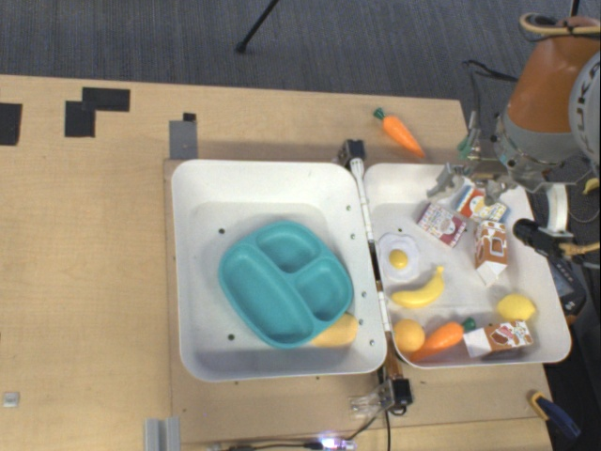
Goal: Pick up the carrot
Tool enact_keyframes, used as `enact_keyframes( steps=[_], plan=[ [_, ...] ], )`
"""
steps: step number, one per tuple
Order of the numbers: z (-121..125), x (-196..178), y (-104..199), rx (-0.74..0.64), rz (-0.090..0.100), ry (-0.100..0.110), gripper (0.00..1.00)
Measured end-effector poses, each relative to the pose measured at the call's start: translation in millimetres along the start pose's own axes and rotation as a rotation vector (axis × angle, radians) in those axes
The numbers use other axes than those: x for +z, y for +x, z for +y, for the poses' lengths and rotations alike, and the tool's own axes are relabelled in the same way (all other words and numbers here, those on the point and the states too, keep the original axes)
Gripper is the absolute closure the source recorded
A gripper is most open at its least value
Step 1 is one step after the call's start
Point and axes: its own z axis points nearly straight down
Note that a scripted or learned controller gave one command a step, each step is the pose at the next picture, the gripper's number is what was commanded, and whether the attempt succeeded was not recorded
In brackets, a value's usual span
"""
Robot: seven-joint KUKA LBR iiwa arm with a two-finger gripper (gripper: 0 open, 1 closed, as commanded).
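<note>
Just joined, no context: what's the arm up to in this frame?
The arm reaches in from the right, and its gripper hovers over the back of the right bin, above the small cartons. It holds nothing visible. One carrot lies at the front of that bin beside an orange; another carrot sits on the bench behind the bins. The left bin holds a teal divided plate.

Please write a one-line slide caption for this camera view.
Gripper above right bin; one carrot inside, another carrot on the bench.
</note>
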Motion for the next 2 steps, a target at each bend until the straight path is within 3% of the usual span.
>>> enact_keyframes(
  steps=[1, 2],
  plan=[
    [1, -11, 1, -0.004, 0.000, -0.003, 1.00],
    [-30, -105, 48, 0.155, 0.001, -0.003, 1.00]
  ],
)
